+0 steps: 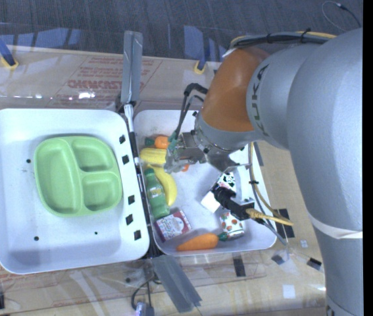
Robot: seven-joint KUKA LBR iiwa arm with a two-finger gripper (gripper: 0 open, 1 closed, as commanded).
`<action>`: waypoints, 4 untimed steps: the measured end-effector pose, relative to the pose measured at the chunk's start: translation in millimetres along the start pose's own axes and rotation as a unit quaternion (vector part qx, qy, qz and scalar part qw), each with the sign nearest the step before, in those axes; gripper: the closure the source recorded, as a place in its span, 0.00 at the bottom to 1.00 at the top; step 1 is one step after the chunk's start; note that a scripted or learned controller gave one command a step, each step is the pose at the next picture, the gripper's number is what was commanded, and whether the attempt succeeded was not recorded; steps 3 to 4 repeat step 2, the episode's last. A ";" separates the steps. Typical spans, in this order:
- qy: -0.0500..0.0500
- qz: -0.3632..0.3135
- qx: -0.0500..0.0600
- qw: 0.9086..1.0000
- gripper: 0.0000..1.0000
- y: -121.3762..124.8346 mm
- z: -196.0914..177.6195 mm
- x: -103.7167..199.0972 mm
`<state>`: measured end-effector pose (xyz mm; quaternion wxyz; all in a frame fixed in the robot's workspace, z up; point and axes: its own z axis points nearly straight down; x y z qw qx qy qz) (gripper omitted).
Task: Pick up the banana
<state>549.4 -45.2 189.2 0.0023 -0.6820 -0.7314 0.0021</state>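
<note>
Looking down on the bench, we see two white bins side by side. The left bin (8, 242) holds a green divided plate (77, 174), lying flat toward its middle. The right bin (258, 239) is crowded. The banana (161, 176) lies against its left wall, curving from a yellow end at the far side down toward the near side, with a green bottle (154, 195) just beside it along the same wall. A small orange piece (162, 142) sits at the far left of this bin, beside the banana's far end. Toward the near edge we find a red packet (172, 226), a carrot (198, 242) and a small printed can (233, 226); a black-and-white item (226, 182) lies to the right of the middle.

The arm (291, 84) reaches in from the right, its orange band above the wrist. The gripper (181, 155) hangs low over the far part of the right bin, just right of the banana's far end. We cannot tell how its pincer stands, nor whether it has anything in it.
</note>
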 end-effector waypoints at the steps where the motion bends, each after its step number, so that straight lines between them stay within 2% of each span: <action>1: 0.000 -0.070 0.001 0.998 0.00 2.7 0.1 24.5; 2: 0.000 -0.094 0.000 0.996 0.00 -37.4 0.2 49.1; 4: 0.000 -0.094 0.000 0.996 0.00 -37.4 0.2 49.1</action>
